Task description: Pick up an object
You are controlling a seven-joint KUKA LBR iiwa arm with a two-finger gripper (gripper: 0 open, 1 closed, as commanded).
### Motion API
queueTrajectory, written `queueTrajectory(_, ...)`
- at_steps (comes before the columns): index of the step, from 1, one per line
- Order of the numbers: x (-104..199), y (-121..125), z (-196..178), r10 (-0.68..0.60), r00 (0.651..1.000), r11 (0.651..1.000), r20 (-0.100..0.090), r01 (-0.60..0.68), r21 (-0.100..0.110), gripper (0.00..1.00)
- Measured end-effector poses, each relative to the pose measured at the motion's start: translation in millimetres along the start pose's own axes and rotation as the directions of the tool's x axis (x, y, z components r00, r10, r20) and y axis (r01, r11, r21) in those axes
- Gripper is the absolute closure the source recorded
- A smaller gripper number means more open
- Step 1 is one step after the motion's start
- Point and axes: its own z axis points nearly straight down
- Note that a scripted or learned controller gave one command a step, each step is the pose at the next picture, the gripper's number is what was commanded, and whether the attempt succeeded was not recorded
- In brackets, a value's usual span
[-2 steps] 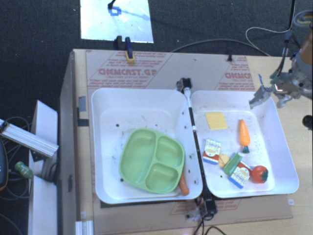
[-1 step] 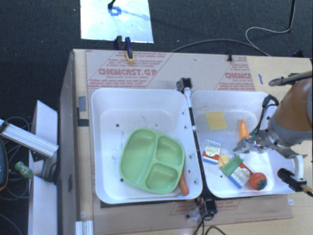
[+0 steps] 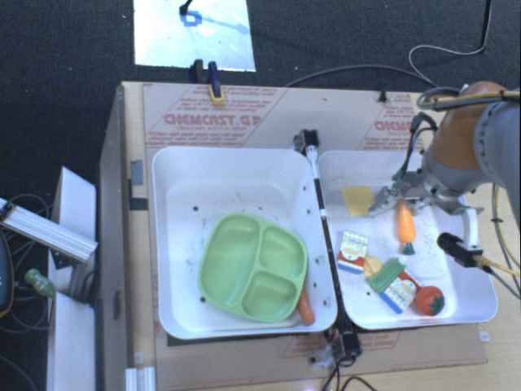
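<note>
From above, the grey arm with its orange band (image 3: pixel 460 129) reaches in from the right over the far part of the right-hand shallow white plastic bin (image 3: pixel 480 300). Its two-finger gripper (image 3: pixel 401 198) hangs low there, and an orange plastic carrot (image 3: pixel 404 223) stands upright directly beneath it, its top between the fingertips, so the fingers appear closed on the carrot. Just left of the gripper a flat yellow square piece (image 3: pixel 357 200) lies on the bin floor. Nearer the camera in the same bin lie a small white, red and blue printed carton (image 3: pixel 352 251), a little tan rounded piece (image 3: pixel 373 266) just beside it, a green and blue box-shaped toy (image 3: pixel 391 281) and a red tomato-like ball (image 3: pixel 429 300) at the near right.

The left-hand shallow white plastic bin (image 3: pixel 175 186) holds a pale green plastic tray with three compartments (image 3: pixel 253 267), tilted slightly, and a small orange-brown sausage-shaped piece (image 3: pixel 305 309) touching the tray's near right edge.
</note>
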Motion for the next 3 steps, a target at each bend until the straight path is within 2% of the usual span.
queueTrajectory(1, -1.0, 0.5, -10.7, -0.001, 1.0, 1.0, 0.001, 0.001, -0.002, 1.0)
queueTrajectory(2, 64.9, -11.5, -126.1, -0.001, 1.0, 1.0, 0.0, 0.001, -0.002, 1.0)
queueTrajectory(3, 107.2, -34.7, -158.7, -0.001, 1.0, 1.0, -0.001, 0.001, 0.001, 1.0)
